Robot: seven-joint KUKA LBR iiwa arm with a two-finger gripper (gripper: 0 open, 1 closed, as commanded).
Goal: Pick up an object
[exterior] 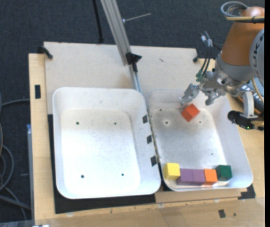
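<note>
My gripper (198,97) hangs over the far part of the right bin (229,141), its two fingers spread apart, so it is open. A red-orange cube (190,112) sits tilted just below and a little left of the fingertips, not between them. Along the right bin's near wall lies a row of blocks: a yellow block (172,170), purple blocks (193,176), an orange block (211,175) and a green block (224,172).
The left bin (64,141) lies beside the right one, sharing a middle rim. A slanted aluminium post (118,27) rises from behind the bins. A black part (241,118) sticks out at the right bin's far right edge.
</note>
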